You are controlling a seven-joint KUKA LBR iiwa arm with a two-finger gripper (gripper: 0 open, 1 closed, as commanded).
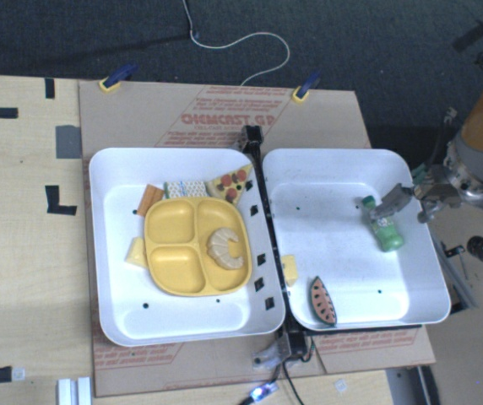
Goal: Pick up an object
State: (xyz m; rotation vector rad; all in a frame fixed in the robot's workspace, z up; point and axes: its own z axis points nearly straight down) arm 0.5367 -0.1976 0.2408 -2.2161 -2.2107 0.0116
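In the right bin (343, 310), a green bottle-shaped object (388, 236) lies near the right wall, with a small green piece (366, 202) just up-left of it. My gripper (408, 207) reaches in over the right rim and stands open. One grey finger (388, 202) hangs right above the green object's upper end, and nothing is held between the fingers. A watermelon slice (322, 301) lies at the bin's front. A small yellow cheese piece (289, 268) rests against its left wall.
The left bin (115, 310) holds a yellow divided plate (178, 264) with a croissant (227, 247) in one compartment. Around the plate lie an orange-brown stick (149, 199), a pizza slice (231, 183) and a yellow wedge (135, 251). A ridge (263, 226) separates the bins.
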